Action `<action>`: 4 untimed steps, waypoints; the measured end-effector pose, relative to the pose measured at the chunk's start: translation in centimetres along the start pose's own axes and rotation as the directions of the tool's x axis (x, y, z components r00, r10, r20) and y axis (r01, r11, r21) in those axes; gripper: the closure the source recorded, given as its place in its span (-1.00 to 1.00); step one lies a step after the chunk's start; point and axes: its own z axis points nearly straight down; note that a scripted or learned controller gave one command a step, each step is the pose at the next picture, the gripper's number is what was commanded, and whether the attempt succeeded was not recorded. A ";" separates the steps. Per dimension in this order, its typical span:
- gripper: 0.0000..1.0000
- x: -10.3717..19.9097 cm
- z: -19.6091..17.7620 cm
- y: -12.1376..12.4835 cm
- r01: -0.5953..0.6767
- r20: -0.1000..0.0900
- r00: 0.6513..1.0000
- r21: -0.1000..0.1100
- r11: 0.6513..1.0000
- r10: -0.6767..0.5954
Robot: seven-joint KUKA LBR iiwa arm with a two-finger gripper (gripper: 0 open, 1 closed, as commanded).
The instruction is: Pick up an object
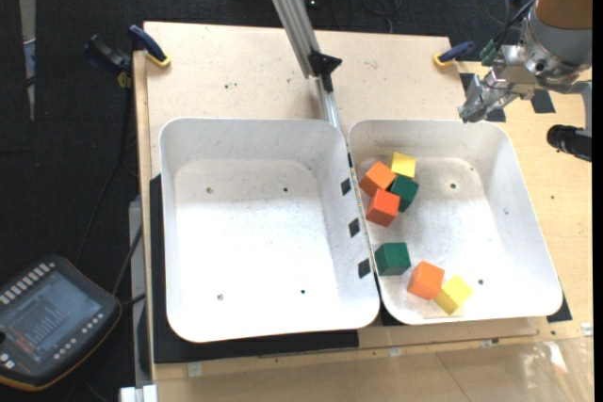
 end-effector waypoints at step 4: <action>1.00 18.5 2.9 -9.4 0.006 -0.004 1.000 0.010 1.000 -0.006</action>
